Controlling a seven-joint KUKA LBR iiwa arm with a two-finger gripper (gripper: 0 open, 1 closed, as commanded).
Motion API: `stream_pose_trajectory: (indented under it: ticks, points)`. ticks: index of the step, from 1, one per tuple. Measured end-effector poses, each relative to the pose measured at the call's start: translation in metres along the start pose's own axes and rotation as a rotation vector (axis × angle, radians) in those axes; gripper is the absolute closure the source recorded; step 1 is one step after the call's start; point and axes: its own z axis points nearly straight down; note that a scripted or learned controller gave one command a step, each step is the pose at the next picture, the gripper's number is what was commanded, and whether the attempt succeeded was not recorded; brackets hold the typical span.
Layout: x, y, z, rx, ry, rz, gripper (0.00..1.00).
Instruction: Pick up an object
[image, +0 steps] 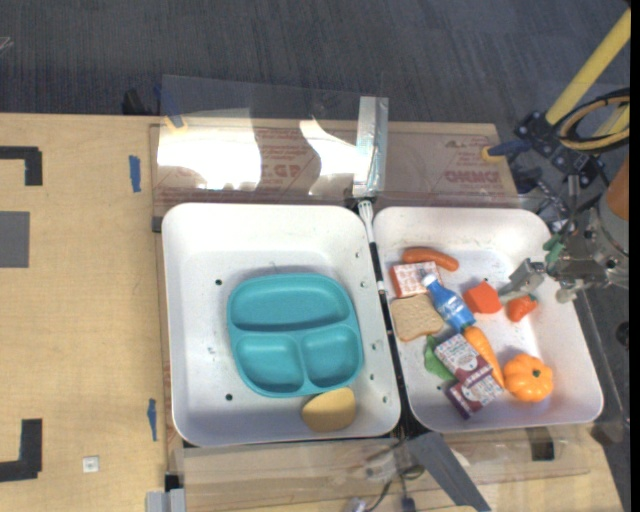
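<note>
- From the camera view, the counter (80, 300) carries two shallow white bins side by side: the left bin (190, 250) holds a teal divided plate (292, 335) and, touching the plate's near edge, a tan rounded piece (329, 408) that looks like a bread roll or potato.
- The right bin (480, 222) holds the pile to pick from: a sausage (430, 258), a red-and-white packet (411, 279), a blue bottle (449, 303), a slice of bread (416, 318), a carrot (483, 351), two dark purple packets (470, 375), a green piece (437, 358) half under them, an orange pumpkin (527, 377), and a red-orange block (482, 297).
- The claw (532, 280) hangs at the right bin's right side, low over a small red-orange object (520, 308) that lies just beside the block. I cannot tell whether the claw is open or closed; the hardware is dark and cluttered there.
- Nothing can be seen clamped by it, so I judge the pick is not yet made, with the small red-orange object the likeliest target.
- Risk: that object sits near the bin's right wall, so a descent slightly off could land on the rim or wall instead.
- Risk: it looks small and rounded, so it may squirt sideways or roll against the block.
- Risk: with the block so near, the claw could nudge or catch both and lift neither.
</note>
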Motion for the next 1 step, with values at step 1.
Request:
stream_pose_trajectory:
  ticks: [1]
  points:
    - [0.013, -0.0005, 0.1535, -0.008, -0.001, 0.15, 0.0]
